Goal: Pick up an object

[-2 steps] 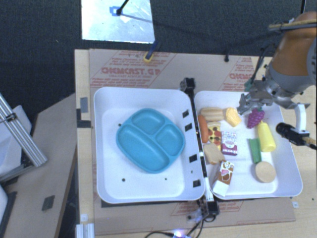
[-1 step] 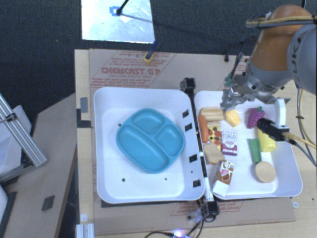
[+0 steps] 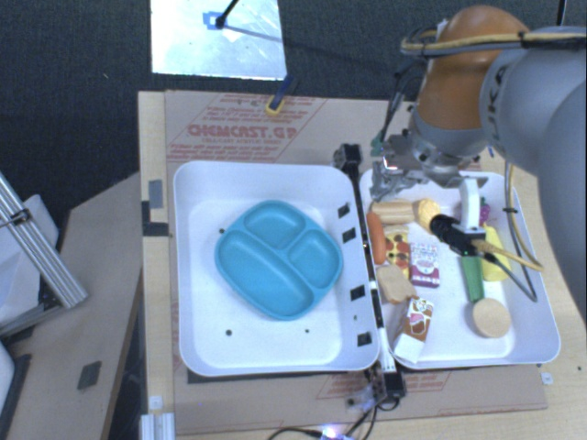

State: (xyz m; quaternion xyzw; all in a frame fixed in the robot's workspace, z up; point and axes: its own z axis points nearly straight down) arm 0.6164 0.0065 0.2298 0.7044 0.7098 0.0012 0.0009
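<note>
Your gripper [image 3: 396, 174] hangs over the far left corner of the right bin [image 3: 541, 324], its state impossible to tell. The bread roll [image 3: 392, 212] lies just near of it, long axis running left-right; drop slightly nearer.

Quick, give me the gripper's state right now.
Gripper: cannot be told; it hangs low over the far left corner of the right bin, just above the bread roll.
</note>
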